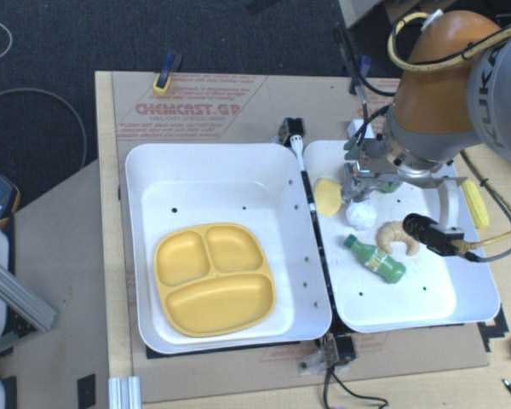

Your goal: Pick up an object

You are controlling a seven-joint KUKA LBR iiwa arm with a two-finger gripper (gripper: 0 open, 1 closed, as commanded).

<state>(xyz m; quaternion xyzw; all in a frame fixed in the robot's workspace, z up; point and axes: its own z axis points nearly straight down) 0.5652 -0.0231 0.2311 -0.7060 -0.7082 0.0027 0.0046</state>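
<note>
Right now the gripper (358, 196) hangs low in the right bin (460, 301), just above a small white object (362, 216); whether it is open or closed I cannot tell. A yellow piece (327, 198) sits at its nine o'clock, a green bottle (376, 259) at five. I'd drop straight down, centred on the white object, clear of both neighbours.

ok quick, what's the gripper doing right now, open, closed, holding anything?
Gripper: low in the right bin, right over a white ball; open or closed cannot be told, and no object shows between its fingers.
</note>
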